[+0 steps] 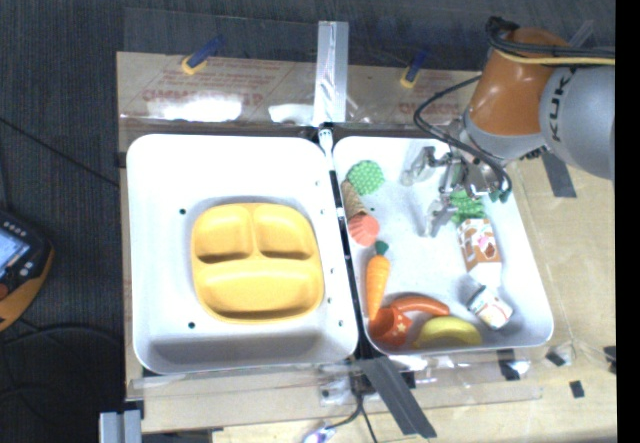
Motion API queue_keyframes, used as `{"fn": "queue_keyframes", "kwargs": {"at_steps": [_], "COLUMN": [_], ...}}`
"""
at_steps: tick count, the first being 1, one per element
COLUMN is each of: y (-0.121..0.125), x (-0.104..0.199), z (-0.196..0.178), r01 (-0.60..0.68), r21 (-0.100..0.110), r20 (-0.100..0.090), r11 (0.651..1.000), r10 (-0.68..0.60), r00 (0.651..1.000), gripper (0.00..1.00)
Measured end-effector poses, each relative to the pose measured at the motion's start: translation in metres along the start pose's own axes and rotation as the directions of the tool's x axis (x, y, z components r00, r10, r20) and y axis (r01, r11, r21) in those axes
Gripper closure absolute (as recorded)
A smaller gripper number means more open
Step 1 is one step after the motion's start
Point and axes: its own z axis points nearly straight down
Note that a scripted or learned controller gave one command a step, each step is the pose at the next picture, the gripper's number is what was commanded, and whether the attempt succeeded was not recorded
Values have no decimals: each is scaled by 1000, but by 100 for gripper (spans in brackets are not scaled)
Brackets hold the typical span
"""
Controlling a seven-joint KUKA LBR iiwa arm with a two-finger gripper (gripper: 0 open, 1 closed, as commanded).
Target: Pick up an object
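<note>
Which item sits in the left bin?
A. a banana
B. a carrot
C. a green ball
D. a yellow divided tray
D: the yellow divided tray lies alone in the left bin, while the carrot, banana and green ball lie in the right bin.

Arm reaching down, fingers spread
</note>
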Motion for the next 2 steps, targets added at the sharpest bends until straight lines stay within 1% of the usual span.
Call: {"fn": "queue_keyframes", "kwargs": {"at_steps": [1,2], "y": [-45,20], "x": [80,74], "z": [-2,-2], "r01": [105,24], "r21": [-5,1], "r20": [-2,3], "r11": [994,1000], "r10": [-105,-24], "r00": [994,1000], "gripper": [0,0]}}
